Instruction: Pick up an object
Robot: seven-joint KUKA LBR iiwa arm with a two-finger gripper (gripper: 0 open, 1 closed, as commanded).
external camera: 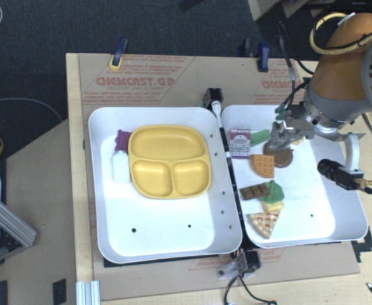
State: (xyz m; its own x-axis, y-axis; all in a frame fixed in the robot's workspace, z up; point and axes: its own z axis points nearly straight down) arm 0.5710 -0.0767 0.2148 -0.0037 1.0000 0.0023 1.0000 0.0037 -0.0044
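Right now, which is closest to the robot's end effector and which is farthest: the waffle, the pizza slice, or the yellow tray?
1. Waffle: right bin, just below-left of the end effector.
2. Pizza slice: right bin, near its front edge.
3. Yellow tray: left bin, farthest off.

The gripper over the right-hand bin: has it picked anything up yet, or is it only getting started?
Nothing looks lifted yet. The gripper is down in the right bin, right over a brown cookie beside the waffle. I cannot see anything between its fingers. Grasping and raising an object are left. The chocolate bar and pizza slice lie untouched.
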